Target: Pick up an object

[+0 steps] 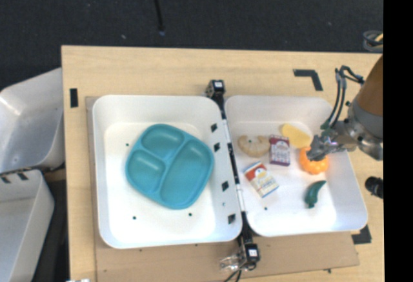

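Note:
The right bin (342, 213) holds several small items: a tan cookie-like piece (251, 144), a dark red packet (279, 150), a yellow piece (296, 135), an orange round object (313, 163), a white and red packet (261, 180) and a dark green curved piece (314, 193). My gripper (321, 147) hangs at the orange object's upper edge, right of the yellow piece, with the arm coming in from the right.
The left bin (110, 222) holds a blue divided plate (170, 165). Black clips (227, 164) line the seam between the bins. A cable loops over the arm at the right.

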### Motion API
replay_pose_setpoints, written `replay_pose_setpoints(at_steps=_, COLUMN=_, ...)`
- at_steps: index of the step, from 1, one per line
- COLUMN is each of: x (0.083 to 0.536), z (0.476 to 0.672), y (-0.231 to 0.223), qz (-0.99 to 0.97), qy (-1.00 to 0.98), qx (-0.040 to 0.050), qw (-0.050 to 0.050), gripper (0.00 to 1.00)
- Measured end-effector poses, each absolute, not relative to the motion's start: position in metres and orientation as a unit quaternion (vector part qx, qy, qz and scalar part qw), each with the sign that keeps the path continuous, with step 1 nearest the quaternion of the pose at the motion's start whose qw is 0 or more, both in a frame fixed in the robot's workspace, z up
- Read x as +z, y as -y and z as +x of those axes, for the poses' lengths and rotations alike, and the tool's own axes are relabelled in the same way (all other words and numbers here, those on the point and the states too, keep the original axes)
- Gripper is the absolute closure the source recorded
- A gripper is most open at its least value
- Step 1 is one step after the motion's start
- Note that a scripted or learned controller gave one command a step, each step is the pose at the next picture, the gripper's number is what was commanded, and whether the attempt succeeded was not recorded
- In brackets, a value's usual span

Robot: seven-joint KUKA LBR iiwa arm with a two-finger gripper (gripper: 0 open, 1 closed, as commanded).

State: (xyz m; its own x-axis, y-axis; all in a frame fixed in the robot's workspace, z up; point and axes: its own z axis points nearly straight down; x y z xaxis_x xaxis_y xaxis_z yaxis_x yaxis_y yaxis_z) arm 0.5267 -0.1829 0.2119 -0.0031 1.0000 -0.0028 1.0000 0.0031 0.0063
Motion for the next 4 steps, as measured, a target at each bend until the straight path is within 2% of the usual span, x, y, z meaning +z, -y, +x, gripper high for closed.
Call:
replay_pose_setpoints(at_steps=1, x=0.226, z=0.549, y=0.132, qz=0.705, qy=-0.71, qx=0.0011, qw=0.001, gripper=1.0)
replay_pose_setpoints(at_steps=2, x=0.217, z=0.566, y=0.083, qz=0.705, qy=-0.71, qx=0.0007, qw=0.001, gripper=1.0)
replay_pose_setpoints(at_steps=4, x=0.222, z=0.615, y=-0.014, qz=0.705, qy=-0.709, qx=0.0013, qw=0.001, gripper=1.0)
